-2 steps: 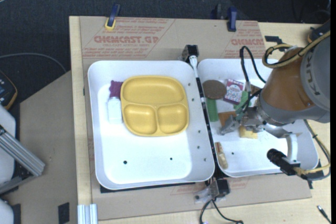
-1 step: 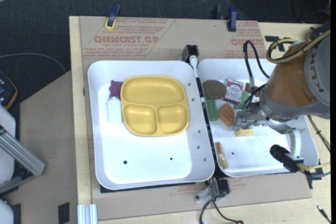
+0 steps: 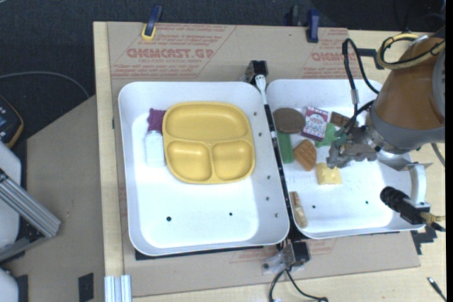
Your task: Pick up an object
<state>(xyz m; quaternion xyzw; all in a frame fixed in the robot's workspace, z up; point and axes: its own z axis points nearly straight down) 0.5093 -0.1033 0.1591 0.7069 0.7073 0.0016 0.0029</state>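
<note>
Looking down on the surface [image 3: 106, 152], we see two white bins side by side. The left bin [image 3: 205, 226] holds a yellow divided tray [image 3: 209, 141], with a purple item [image 3: 156, 118] and a white bottle [image 3: 153, 149] just beside it. The right bin [image 3: 340, 219] holds a brown disc [image 3: 287, 119], a green piece [image 3: 284, 148], a maroon packet [image 3: 315, 123], an orange-brown wedge [image 3: 305, 154] and a yellow block [image 3: 328, 175]. The end effector [image 3: 345, 150] hangs near the yellow block; we cannot tell how far it is open.

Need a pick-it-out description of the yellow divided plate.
Look in the left bin, far from the gripper. The plate lies in its upper half, yellow, with three compartments. It dwarfs the purple item and white item tucked at its left edge.
</note>
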